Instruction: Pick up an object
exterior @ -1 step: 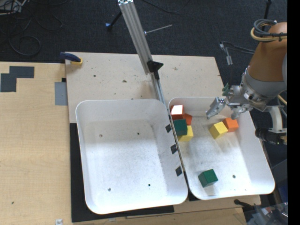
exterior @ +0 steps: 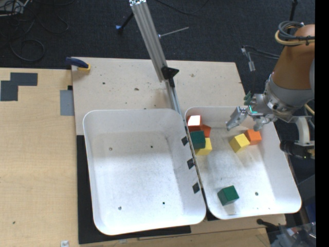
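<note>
We hover our gripper [exterior: 245,118], fingers spread and holding nothing, over the right bin [exterior: 288,189] near its far edge, the yellow block [exterior: 239,142] lying just below toward the near edge.

Pale wooden bench [exterior: 128,84], two white bins side by side, left bin [exterior: 97,138], right bin [exterior: 280,174], blue-and-yellow clamp [exterior: 78,63] near its back-left corner

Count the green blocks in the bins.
2: one green block in the cluster by the right bin's left wall, another alone near its front. Others may be hidden.
</note>
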Controlling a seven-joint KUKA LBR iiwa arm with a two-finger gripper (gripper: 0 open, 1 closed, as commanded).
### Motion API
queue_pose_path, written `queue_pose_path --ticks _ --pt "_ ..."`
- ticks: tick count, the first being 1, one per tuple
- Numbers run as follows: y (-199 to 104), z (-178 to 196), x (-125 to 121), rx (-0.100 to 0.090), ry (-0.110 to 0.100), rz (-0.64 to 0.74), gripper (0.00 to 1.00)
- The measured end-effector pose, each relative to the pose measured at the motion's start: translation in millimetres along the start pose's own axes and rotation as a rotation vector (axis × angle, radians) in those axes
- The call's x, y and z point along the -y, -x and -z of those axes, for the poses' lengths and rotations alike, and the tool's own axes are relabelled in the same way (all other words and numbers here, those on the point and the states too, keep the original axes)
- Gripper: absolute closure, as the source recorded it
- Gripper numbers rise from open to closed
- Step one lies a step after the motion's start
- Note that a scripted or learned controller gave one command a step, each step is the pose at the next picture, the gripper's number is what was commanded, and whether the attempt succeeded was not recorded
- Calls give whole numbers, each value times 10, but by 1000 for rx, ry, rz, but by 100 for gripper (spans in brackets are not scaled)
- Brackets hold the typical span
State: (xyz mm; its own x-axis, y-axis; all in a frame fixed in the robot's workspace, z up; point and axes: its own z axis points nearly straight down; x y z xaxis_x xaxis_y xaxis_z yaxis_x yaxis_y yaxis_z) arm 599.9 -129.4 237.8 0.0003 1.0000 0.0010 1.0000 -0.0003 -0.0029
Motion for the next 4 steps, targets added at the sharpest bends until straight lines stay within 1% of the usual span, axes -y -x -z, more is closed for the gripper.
queue_pose_path --ticks 1,2,3,4 --pt "45 -504 -72 0 -5 -1 0" --pt "19 -961 -4 -1 -6 -1 0" --pt "19 -1459 -14 2 4 -3 0" --pt "27 -1363 -4 0 1 -10 100"
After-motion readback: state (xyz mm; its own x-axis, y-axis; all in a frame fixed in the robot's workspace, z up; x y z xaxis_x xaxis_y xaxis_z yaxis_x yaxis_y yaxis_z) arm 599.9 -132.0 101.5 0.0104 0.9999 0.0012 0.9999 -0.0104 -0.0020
